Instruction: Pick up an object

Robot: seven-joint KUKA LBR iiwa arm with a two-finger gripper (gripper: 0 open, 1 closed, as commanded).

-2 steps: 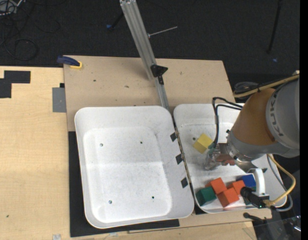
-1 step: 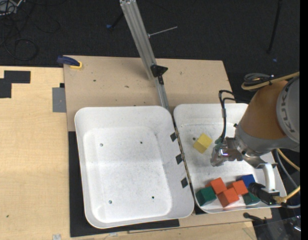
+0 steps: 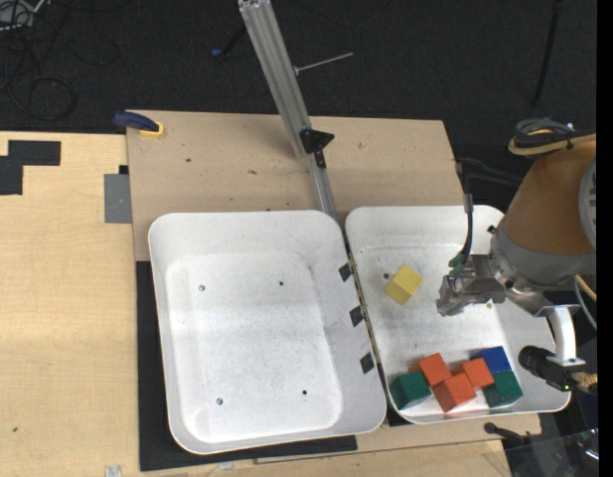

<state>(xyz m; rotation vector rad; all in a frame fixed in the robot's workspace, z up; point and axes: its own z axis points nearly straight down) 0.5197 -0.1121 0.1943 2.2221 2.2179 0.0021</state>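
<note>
**Gripper low in the right bin, blocks waiting on either side**

Nearest the camera, against the front wall of the right bin, lies a tight cluster of blocks: a green block at the left, two orange blocks and with a red-orange one between and in front of them, a blue block behind, and a second green block at the right; they touch or overlap one another, which in my judgement makes any one of them awkward to take singly, since the fingers would need room on both sides. Further back, the gripper hangs low over the bin floor, on the arm that reaches in from the right; whether its fingers are apart or together I cannot tell, as they appear only as a dark blur, and nothing shows between them. Just beside the gripper, to its left and apart from it, sits a yellow block, standing alone and so probably the easiest pick; it is not yet grasped. The left bin lies alongside on the worktop; beyond both bins a slanted aluminium rail rises from a black clamp, and a blue-and-yellow clip lies at the worktop's far left corner. No labels, brands or writing can be read anywhere.
</note>
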